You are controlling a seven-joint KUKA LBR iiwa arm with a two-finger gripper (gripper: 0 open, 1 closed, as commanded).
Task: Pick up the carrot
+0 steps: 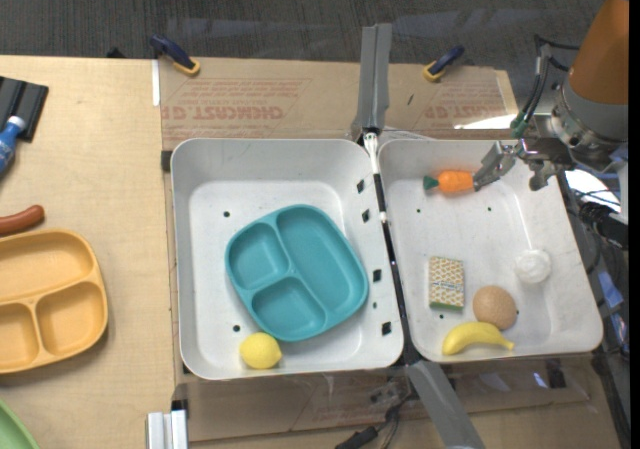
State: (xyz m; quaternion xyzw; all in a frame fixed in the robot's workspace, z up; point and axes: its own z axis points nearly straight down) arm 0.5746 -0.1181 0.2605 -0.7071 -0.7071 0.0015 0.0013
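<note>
At the far side of the right bin (560, 237), my fingers (487, 169) are open beside the carrot (455, 182); next I should close around it.

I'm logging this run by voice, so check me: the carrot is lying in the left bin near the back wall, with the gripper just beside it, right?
Not quite. The carrot lies in the right bin, not the left one; the left bin holds the teal plate and the lemon. The rest stands: in the camera view the carrot is near the back wall, with the gripper just beside it.
</note>
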